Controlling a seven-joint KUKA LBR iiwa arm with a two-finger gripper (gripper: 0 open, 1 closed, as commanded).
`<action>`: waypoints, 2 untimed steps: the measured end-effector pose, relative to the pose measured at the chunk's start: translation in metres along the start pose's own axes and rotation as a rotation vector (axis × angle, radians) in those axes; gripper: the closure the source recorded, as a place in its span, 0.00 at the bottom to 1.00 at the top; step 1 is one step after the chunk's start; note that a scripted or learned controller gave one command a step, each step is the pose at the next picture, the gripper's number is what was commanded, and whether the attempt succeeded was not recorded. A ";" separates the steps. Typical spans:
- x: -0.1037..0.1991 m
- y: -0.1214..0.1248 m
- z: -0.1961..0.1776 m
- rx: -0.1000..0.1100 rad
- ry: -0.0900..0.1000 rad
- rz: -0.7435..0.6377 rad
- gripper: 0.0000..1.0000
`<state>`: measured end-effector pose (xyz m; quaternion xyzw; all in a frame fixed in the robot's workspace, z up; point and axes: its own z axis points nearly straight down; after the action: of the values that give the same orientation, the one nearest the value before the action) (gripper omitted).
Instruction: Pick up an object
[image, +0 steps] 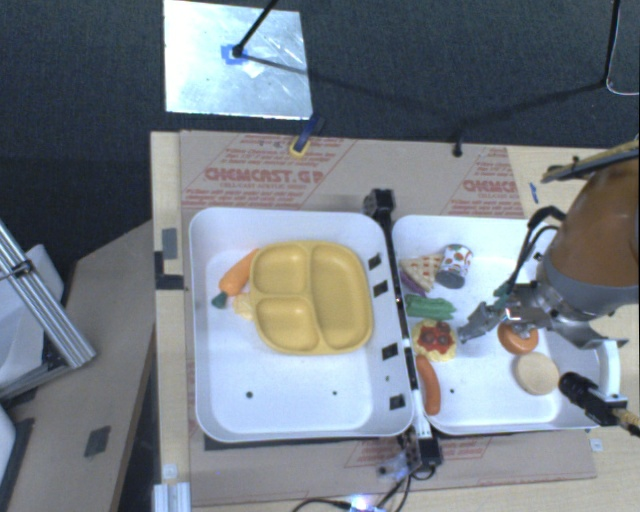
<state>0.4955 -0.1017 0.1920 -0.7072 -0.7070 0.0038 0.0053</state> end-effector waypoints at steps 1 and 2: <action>0.000 0.003 -0.006 -0.013 -0.002 -0.003 0.00; 0.003 -0.003 0.038 -0.009 -0.001 -0.002 0.00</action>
<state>0.4925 -0.0984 0.1541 -0.7066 -0.7076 0.0009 0.0019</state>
